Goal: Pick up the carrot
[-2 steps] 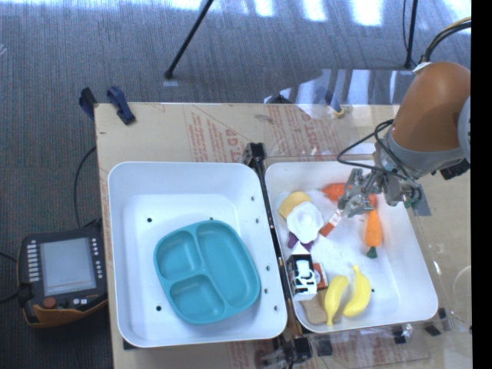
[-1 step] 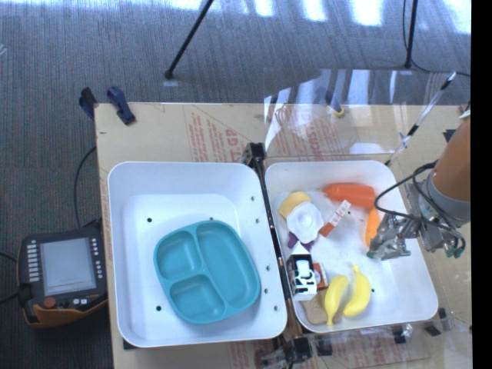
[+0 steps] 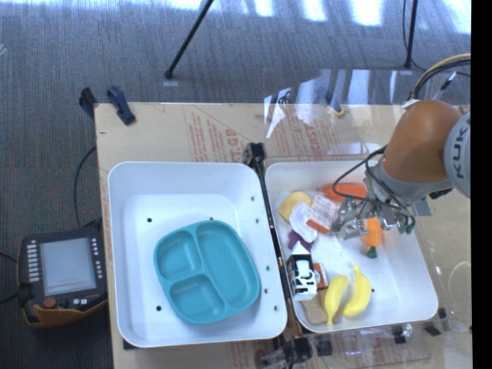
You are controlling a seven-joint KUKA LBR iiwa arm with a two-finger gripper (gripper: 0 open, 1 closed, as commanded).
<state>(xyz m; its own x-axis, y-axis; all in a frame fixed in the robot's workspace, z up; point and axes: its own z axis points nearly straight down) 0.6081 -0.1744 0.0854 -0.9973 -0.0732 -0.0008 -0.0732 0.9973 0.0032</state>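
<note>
Arm in from the right, orange band bulging over the right bin [image 3: 407, 294], and the end effector [image 3: 367, 226] is down low inside it. The carrot [image 3: 372, 235] sits right there at the tip, orange body with a green end pointing toward the bin's near side. It looks to be pinched between the metal parts, though the clutter of cables makes that hard to call for sure. Behind it, an orange flat piece [image 3: 347, 190] lies near the far wall. To the carrot's left, a yellow item [image 3: 293, 204] and a white-and-red packet [image 3: 317, 217]. Nearer the front, two bananas [image 3: 347, 294] side by side, a small black-and-white carton [image 3: 303, 277] just beside them. Over in the left bin [image 3: 138, 198], a teal divided plate [image 3: 206, 271] lies flat on the desk's left side
</note>
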